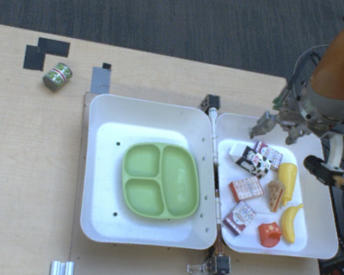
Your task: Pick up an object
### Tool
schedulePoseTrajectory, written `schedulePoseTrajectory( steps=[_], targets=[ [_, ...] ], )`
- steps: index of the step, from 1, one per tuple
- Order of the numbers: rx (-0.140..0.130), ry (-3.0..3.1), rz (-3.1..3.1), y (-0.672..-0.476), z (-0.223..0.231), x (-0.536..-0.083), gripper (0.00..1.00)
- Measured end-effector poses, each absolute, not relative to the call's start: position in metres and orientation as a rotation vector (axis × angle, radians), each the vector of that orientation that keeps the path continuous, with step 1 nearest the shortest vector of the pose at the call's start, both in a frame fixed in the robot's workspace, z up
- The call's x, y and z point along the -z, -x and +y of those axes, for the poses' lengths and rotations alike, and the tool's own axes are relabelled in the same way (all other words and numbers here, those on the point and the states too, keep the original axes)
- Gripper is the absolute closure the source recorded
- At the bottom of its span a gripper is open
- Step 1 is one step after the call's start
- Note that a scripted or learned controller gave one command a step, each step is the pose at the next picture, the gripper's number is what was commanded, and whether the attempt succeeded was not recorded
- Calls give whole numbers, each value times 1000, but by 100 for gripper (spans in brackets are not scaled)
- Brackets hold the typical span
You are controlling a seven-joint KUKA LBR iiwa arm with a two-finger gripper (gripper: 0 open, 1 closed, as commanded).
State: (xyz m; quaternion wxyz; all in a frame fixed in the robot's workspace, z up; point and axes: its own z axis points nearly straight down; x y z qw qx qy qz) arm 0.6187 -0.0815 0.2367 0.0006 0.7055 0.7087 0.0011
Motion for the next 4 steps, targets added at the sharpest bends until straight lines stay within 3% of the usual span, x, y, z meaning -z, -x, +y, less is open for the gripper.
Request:
schedulePoseTrajectory(
  steps=[1,2,3,4],
  targets=[
    [-16,-2207,2214,-595,-89,-115,0],
    [-19,-2203,2210,-597,-90,-127,100],
    [-18,-2203,2211,-597,-90,-126,0],
    [-23,-2199,2209,-598,-89,-138,100]
  ],
)
